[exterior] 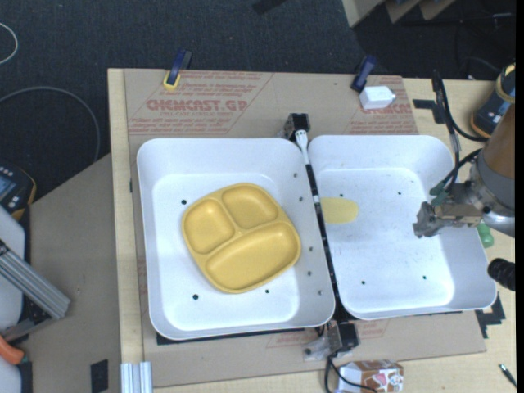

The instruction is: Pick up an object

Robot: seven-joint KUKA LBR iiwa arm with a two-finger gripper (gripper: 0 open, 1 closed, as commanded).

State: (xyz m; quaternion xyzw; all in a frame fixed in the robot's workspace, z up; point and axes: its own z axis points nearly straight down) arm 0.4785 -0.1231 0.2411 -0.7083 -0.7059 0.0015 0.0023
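Two shallow white plastic bins sit side by side: the left bin (155, 219) holds a yellow three-compartment plastic plate (240, 237), the right bin (393, 158) a small flat pale-yellow oval piece (339, 210) by its left wall. Well apart from it, the gripper (427, 224) hangs over the right bin's right side, nothing visibly between its fingers; their spread cannot be told.

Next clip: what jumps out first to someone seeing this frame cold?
The big yellow divided tray dominates, lying tilted in the left bin and taking up most of its floor. In the right bin a small pale yellow oval piece lies near the left wall. The hand hangs over that bin's right side, well apart from the oval piece.
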